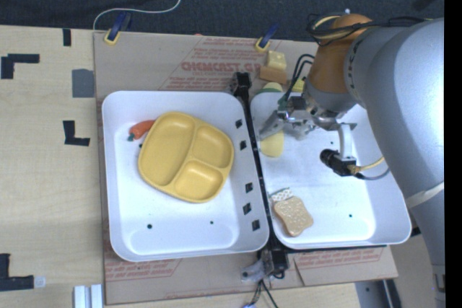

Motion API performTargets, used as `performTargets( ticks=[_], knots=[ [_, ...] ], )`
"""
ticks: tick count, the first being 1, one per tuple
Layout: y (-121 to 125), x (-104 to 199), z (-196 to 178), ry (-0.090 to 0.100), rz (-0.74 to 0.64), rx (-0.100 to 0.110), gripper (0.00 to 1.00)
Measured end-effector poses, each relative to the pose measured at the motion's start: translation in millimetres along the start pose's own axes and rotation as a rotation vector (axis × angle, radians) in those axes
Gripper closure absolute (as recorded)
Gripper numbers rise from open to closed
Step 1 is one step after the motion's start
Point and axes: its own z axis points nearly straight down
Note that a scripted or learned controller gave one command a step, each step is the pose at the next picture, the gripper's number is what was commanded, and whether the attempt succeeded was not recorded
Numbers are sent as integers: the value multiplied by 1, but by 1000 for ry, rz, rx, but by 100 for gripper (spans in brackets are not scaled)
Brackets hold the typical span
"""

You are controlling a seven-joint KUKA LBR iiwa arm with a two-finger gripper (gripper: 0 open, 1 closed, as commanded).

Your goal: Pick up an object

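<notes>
A: So why is the gripper (278, 125) parked at the left wall of the right bin (375, 223)?

B: My guess is that it is after the pale yellow object (272, 146), which lies just below the fingers and against that wall. With the target that close to the edge, the tool has to work right alongside the divider.

A: Does it hold anything?

B: Nothing sits between the fingers that I can make out. A grey finger (270, 128) slants down toward the yellow piece and seems to touch or nearly touch its top. Whether the jaws stand apart or together, I cannot tell; the wrist hardware hides the gap.

A: And the arm?

B: It reaches in from the right, orange band (326, 68) above the wrist, wrist bent downward over the bin's upper left corner.

A: Other candidates?

B: A toast slice (292, 216) lies well below the jaws near the front edge. Far to their left, in the other bin (123, 227), a yellow divided plate (186, 155) lies partly over an orange carrot-like piece (141, 129). A tan block (273, 66) sits above the jaws, outside the bins.
</notes>
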Motion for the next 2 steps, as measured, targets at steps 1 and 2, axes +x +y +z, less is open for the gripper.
performTargets(
  ticks=[1, 2],
  knots=[
    [4, -4, 0, 1, 0, -1, 0],
    [6, -6, 0, 0, 0, -1, 0]
  ],
)
